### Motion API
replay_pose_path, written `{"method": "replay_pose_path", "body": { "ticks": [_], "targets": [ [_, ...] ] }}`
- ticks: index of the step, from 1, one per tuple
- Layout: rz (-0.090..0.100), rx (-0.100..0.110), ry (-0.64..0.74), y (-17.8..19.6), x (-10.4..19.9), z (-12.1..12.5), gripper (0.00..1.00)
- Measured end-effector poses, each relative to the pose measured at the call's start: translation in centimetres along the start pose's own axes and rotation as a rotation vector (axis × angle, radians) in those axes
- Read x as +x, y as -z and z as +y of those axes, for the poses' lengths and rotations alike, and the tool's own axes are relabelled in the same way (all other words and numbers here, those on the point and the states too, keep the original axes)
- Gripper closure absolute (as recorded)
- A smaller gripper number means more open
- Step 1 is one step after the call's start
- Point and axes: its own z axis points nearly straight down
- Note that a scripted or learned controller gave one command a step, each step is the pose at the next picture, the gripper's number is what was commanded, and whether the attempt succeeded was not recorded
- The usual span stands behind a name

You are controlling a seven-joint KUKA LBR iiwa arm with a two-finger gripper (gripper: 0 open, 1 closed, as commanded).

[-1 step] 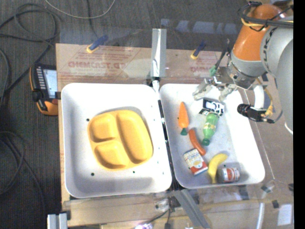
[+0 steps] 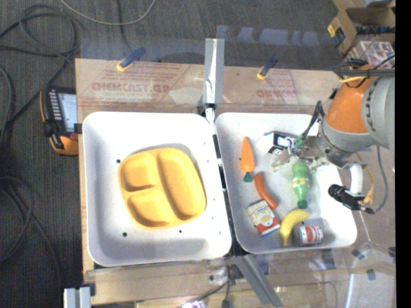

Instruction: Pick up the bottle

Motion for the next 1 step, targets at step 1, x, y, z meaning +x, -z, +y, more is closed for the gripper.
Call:
{"method": "replay_pose_path", "body": {
  "ticks": [1],
  "targets": [
    [0.003, 0.004, 0.0, 0.59, 0.09, -0.02, 1.0]
  ]
}}
